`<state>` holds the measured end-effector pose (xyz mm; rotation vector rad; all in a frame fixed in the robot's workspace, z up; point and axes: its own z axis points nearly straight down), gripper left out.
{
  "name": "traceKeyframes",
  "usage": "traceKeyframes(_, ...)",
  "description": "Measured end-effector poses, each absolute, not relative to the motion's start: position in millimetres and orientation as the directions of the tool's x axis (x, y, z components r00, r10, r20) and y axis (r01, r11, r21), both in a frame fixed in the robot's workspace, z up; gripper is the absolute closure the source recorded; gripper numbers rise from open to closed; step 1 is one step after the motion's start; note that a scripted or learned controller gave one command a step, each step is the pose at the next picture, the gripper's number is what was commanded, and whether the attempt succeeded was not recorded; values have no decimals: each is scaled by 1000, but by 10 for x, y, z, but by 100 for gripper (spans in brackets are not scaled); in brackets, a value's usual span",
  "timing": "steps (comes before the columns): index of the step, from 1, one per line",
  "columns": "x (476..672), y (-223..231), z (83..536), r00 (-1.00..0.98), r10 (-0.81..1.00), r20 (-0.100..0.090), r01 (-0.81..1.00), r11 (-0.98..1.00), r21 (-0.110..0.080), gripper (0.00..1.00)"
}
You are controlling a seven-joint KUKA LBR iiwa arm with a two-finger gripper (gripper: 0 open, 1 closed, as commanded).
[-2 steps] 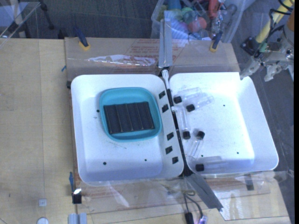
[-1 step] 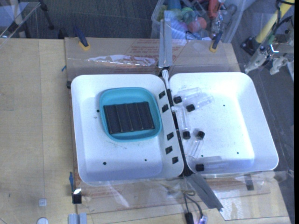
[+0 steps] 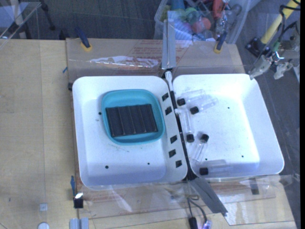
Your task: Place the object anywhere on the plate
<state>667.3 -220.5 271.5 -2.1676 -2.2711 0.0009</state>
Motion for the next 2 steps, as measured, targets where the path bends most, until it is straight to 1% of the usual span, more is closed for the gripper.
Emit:
traceKeyframes(1, 6676, -2206, 2457, -60, 998, 1, 998, 60, -2, 0)
traceKeyframes(2, 6677, -2205, 2440, -204, 979, 1, 979, 204, -1, 0)
